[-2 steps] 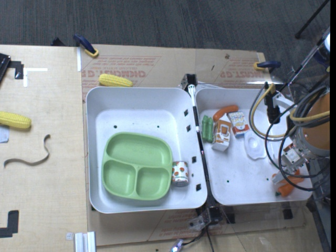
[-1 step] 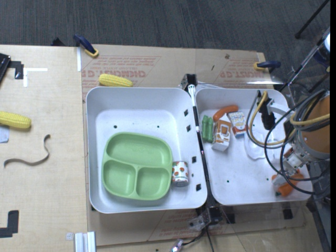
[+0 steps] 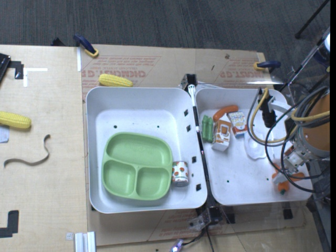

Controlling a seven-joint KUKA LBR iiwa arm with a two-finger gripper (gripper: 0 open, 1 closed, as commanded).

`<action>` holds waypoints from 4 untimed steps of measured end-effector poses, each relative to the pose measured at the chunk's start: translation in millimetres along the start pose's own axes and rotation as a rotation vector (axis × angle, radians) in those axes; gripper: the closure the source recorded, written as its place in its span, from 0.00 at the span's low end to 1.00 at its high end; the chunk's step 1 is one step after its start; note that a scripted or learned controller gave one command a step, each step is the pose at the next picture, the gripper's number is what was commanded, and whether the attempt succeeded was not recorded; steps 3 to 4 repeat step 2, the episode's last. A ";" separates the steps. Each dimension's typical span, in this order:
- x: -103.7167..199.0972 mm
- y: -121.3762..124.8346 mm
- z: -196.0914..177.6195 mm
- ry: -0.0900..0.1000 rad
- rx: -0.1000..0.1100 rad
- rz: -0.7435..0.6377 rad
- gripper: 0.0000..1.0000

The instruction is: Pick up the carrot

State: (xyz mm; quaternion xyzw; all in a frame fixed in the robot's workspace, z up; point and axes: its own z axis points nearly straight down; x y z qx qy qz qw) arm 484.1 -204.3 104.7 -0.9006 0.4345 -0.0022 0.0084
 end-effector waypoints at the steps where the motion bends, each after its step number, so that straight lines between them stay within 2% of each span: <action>1: -5.7 -1.0 10.3 0.002 -0.014 -0.231 1.00; 2: 4.1 -1.9 10.7 -0.005 -0.009 -0.496 1.00; 4: 4.1 -1.9 10.7 -0.005 -0.009 -0.496 1.00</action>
